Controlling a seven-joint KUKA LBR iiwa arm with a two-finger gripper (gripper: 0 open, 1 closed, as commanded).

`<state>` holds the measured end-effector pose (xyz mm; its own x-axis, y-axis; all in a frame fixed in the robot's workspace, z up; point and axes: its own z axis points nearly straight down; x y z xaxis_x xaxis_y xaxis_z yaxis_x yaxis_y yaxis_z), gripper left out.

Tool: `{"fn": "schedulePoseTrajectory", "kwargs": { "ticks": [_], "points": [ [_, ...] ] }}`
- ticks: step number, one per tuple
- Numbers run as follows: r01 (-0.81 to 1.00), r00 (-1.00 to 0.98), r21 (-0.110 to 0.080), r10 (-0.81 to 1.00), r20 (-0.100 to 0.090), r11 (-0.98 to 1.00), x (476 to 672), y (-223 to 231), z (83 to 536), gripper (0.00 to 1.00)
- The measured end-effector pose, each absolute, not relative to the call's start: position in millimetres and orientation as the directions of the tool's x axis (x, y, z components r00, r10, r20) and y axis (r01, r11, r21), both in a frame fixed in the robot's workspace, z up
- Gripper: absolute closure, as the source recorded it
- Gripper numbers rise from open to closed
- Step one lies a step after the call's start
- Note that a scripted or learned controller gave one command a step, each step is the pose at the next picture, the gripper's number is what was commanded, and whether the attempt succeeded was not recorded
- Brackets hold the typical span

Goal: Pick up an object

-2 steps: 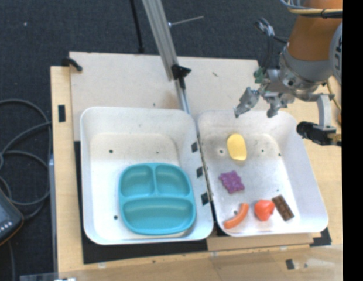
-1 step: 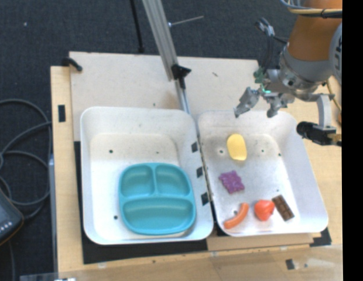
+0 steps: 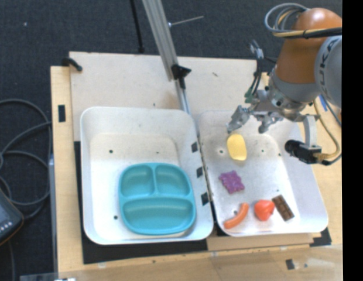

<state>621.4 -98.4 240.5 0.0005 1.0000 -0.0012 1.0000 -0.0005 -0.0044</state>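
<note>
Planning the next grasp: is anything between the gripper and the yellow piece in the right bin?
Nothing visible. The gripper hangs open just above the yellow piece, with bare bin floor around it. The purple piece lies farther toward the bin's near end, apart from it and out of the path.

Right bin [image 3: 304,180]: big bare floor in middle and at 3 o'clock side. Yellow thing [image 3: 237,147] sits at 12 o'clock. Purple thing [image 3: 232,182] near middle-left. Orange stick [image 3: 237,215], red ball [image 3: 263,209], brown block [image 3: 283,208] crowd 6 o'clock edge. Left bin [image 3: 99,157]: blue tray [image 3: 156,198] fills 5 o'clock part; 12 o'clock part bare.
</note>
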Motion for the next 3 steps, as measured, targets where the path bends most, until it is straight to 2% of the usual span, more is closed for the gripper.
{"fn": "schedulePoseTrajectory", "kwargs": {
  "ticks": [2, 3],
  "points": [
    [1.000, 0.002, -0.004, 1.000, -0.002, -0.002, 629.2, -106.3, 121.0, 0.00],
    [1.000, 0.008, 0.004, 1.000, -0.001, -0.008, 630.8, -107.3, 136.1, 1.00]
  ]
}}
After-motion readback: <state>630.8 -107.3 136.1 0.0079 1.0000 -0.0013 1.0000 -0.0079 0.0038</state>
